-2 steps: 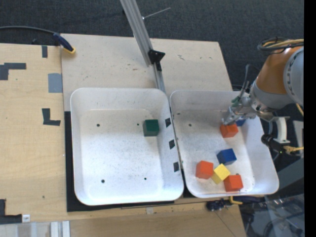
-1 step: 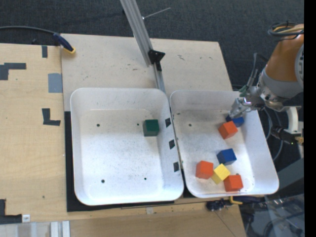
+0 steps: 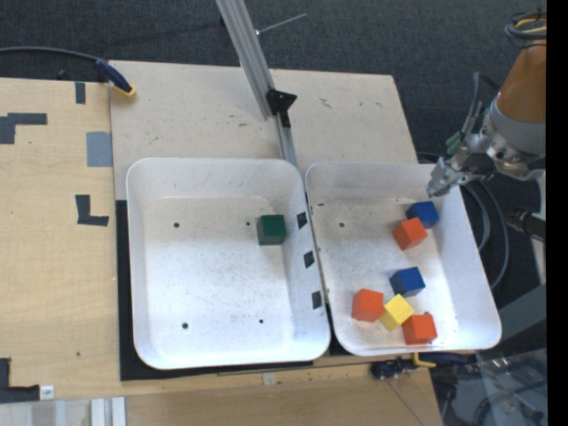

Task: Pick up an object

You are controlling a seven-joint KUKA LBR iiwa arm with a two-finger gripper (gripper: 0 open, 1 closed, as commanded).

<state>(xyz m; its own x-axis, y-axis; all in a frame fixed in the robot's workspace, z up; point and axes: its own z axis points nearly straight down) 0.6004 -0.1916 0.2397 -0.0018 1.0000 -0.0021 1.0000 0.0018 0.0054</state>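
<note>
In the right bin [image 3: 461, 238] lie several small blocks: a blue one [image 3: 423, 212] touching an orange one [image 3: 409, 233] near the far right wall, another blue one [image 3: 407, 280], and near the front an orange block [image 3: 367, 305], a yellow block [image 3: 398, 311] and an orange block [image 3: 420, 328]. A lone dark green block [image 3: 272, 229] sits in the left bin [image 3: 146, 238]. My gripper [image 3: 439, 183] hangs over the right bin's far right corner, just above and beyond the upper blue block. Nothing shows between its tips.
A slanted metal rail [image 3: 253, 56] runs from the top of the view down to the seam between the bins. The wooden bench [image 3: 53, 211] stretches left with grey tape marks. Cables [image 3: 497, 229] hang beside the right bin's outer edge.
</note>
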